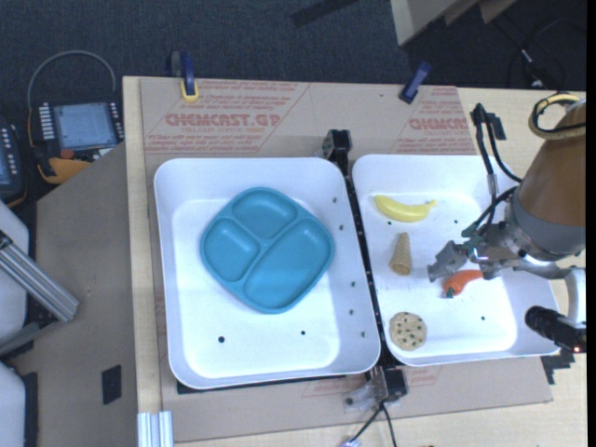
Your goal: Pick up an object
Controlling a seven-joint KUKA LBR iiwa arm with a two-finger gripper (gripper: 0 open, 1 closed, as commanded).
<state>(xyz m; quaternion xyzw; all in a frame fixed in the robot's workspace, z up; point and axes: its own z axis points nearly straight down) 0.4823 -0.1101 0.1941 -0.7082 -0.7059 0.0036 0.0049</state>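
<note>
Two white bins sit side by side on your bench; the left bin carries a blue divided plate. Over the right bin, your gripper hangs low at an orange-red object, with a banana, cone and cookie nearby. You cannot tell its opening or grasp. Centre over the object before lifting.

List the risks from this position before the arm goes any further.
1. The gripper sits right at the orange carrot-like toy, whose end pokes out below it; an off-centre grip might let the toy slip or pivot out.
2. The ice cream cone lies close to the left, so a sideways move may knock it.
3. The right bin floor is smooth, so a nudged toy could slide away.
</note>
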